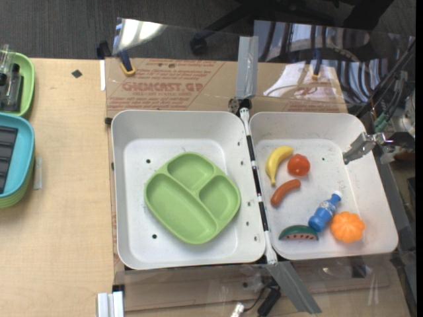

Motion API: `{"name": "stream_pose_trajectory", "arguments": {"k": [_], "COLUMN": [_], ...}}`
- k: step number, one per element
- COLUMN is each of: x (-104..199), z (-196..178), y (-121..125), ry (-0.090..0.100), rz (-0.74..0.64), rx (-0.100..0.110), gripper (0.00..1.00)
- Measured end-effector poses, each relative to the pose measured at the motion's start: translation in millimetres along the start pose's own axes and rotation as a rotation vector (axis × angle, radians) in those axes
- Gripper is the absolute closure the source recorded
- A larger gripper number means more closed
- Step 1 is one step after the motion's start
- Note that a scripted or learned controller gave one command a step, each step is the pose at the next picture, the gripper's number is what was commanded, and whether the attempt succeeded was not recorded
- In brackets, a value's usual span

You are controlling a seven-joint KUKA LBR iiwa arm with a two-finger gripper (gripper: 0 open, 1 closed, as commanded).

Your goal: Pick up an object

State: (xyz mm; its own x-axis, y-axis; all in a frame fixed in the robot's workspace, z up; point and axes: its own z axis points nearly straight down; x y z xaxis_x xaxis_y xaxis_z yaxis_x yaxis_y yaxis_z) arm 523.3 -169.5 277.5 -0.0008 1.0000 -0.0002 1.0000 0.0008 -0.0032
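Claw [360, 147] sits at the far right edge of the right bin [383, 197], low over the rim; can't tell its state from here, too small & dark. Nothing visibly held.

Pickable stuff is all in that right bin: banana [278, 162] touching close to a tomato [299, 165], sausage [285, 191] just below, then watermelon slice [298, 233], blue bottle [324, 212] & orange pumpkin [347, 226] bunched near the front corner. Left bin [125, 177] has a green divided plate [192, 197].

Risks, imo: the bottle/pumpkin/watermelon cluster is tight, so a descent there could nudge neighbours instead of gripping. Round tomato & pumpkin prob. squirt out. Starting by the wall, it might clip the rim.
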Motion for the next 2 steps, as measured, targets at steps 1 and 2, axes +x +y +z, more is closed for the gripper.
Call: {"name": "stream_pose_trajectory", "arguments": {"k": [1, 2], "x": [-19.6, -20.0], "z": [186.7, 178.4], "y": [-44.0, -44.0], "ry": [0.001, 0.002], "rz": [0.133, 0.137], "rx": [-0.001, 0.0], "gripper": [0.0, 1.0]}}
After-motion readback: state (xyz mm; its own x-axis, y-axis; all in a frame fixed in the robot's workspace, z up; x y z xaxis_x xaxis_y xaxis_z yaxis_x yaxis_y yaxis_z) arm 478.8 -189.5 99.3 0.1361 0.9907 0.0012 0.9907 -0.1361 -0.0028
